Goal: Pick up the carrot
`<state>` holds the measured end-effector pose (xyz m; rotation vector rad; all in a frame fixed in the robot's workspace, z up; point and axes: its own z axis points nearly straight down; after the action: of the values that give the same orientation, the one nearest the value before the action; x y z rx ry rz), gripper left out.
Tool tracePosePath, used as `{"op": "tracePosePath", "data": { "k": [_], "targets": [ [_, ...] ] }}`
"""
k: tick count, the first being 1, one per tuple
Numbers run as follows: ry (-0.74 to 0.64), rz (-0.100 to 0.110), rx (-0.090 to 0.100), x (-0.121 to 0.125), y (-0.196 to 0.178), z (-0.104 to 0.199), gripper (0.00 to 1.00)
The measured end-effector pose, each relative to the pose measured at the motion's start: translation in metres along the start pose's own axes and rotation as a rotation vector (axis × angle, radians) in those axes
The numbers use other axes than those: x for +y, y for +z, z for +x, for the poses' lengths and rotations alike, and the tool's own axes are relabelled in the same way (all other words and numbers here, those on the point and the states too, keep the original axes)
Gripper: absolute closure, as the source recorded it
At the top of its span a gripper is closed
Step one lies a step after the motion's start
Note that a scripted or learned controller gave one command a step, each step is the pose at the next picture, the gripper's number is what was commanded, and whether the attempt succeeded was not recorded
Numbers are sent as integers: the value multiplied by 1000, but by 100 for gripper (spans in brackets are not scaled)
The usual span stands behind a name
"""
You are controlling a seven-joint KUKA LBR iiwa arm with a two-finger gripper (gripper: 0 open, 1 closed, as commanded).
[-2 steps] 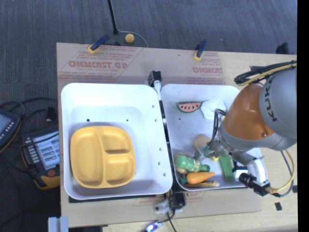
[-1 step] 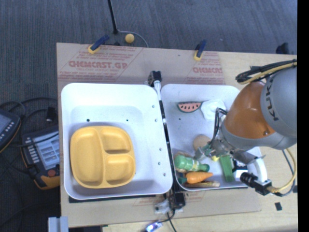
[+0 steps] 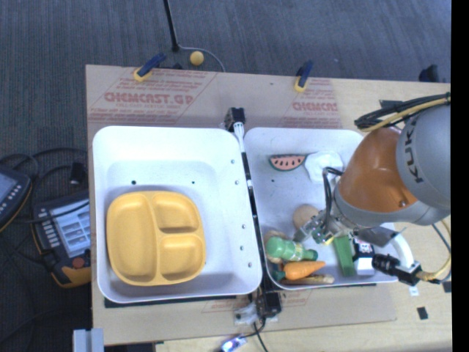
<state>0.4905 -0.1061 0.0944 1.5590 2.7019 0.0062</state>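
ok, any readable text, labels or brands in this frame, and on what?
"CHEMCAST GP": red print on the board under the bins, far left, blurred.
Same red print on the board's far right: too blurred to read.
"KU": start of a word on the arm; the rest is cut off.
Handheld unit left of the bench: labels too small.

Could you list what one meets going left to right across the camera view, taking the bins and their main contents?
Left bin → yellow tray → right bin → watermelon slice, with the carrot about level with it in the order → arm.
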Motion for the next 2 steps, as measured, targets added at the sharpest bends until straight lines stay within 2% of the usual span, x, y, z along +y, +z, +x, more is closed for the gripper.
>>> {"op": "tracePosePath", "data": {
  "k": [1, 2],
  "targets": [
    [-55, -5, 6, -2, 1, -7, 100],
    [-570, -13, -15, 1, 1, -8, 100]
  ]
}}
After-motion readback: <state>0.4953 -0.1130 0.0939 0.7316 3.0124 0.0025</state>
